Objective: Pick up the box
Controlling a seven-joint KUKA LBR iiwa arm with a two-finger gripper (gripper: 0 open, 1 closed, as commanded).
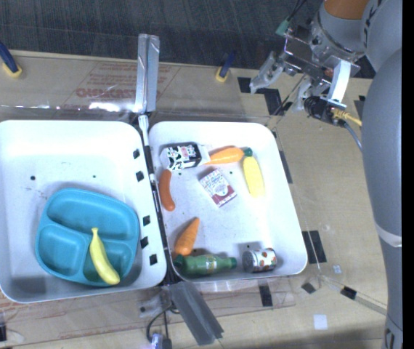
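White bins: I am looking down on the left bin (3, 195) and the right bin (283, 195), lying side by side on the bench.
Near edge of the right bin: a green bottle (205, 264) is lying on its side, with a small can (259, 259) just beside it on the right.
A little farther in: an orange carrot (187, 236) is lying tilted above the bottle.
Left bin: a blue divided plate (83, 235) is sitting there, carrying a yellow banana (102, 259) in a near compartment.
Box: the red and white box (217, 185) is lying flat near the middle of the right bin, untouched, with bare floor all around it.
Beside the box: a sausage (166, 189) is lying to its left and a second banana (253, 176) to its right.
Far side of the right bin: a black and white carton (182, 155) and another carrot (226, 154) are lying close together.
My gripper (305, 78): I am hovering beyond the far right corner of the right bin, well apart from the box, carrying nothing; I cannot tell whether it is spread or closed.
Progress: nothing is done yet, as I judge it; the approach, the descent, the grasp and the lift are all remaining.
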